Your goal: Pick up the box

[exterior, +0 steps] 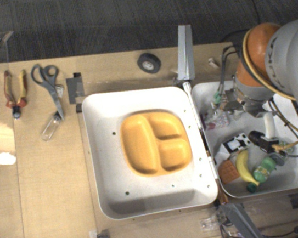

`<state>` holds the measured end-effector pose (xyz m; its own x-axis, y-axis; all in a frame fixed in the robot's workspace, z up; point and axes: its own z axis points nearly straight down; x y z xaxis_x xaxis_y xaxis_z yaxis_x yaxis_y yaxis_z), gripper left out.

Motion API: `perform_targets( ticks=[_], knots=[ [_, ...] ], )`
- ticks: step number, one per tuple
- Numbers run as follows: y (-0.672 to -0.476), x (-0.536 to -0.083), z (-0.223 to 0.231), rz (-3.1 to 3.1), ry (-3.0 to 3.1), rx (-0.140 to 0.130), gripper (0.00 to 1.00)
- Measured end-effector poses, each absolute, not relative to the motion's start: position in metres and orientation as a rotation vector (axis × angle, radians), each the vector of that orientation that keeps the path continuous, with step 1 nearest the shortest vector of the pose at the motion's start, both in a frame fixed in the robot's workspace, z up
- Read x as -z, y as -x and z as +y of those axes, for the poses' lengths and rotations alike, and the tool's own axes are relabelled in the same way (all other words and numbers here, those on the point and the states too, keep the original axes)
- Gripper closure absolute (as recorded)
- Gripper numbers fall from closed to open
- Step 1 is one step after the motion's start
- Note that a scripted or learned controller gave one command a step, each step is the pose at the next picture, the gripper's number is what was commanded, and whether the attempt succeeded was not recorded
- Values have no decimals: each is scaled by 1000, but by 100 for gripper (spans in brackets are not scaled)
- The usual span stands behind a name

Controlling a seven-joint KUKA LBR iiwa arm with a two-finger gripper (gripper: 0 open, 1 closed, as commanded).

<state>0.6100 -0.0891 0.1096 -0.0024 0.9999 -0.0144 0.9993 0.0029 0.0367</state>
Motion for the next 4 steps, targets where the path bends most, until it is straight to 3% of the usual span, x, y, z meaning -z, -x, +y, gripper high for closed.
perform_targets(
  ticks=[1, 2, 3, 4],
  knots=[
    [-612, -121, -88, 2201, -2185, -30, 100],
    [-612, -121, -88, 2201, -2185, -30, 0],
    [-624, -89, -86, 2256, -2171, -7, 0],
    [-626, -100, -86, 2258, -2161, -10, 100]
  ],
)
